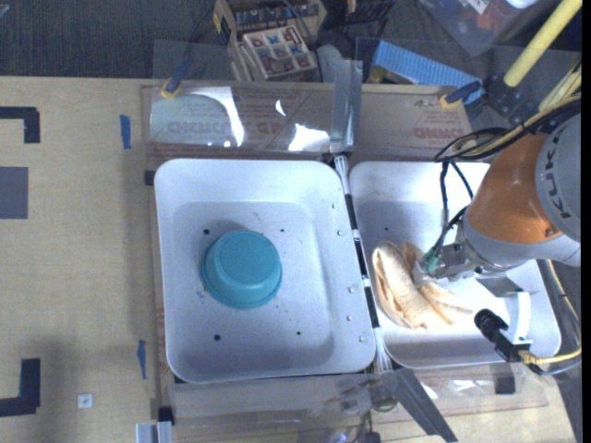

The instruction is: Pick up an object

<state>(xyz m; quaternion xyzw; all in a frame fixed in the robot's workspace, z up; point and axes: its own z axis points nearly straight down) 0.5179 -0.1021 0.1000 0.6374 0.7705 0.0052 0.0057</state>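
We see our arm [517, 201] reaching in from the right, its orange band sitting above the wrist. It bends down and leftward, with the gripper [432, 266] held low at its end.

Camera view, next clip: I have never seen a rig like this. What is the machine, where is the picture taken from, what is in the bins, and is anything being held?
The picture comes from one fixed camera above the bench, looking down at a slant. The grey and orange machine on the right is a robot arm; its gripper is low inside the right bin, at a tan, floppy object lying against that bin's left side. Whether the object is gripped cannot be told here, because the fingertips are too small to make out. The left bin holds a teal bowl, upside down, untouched.
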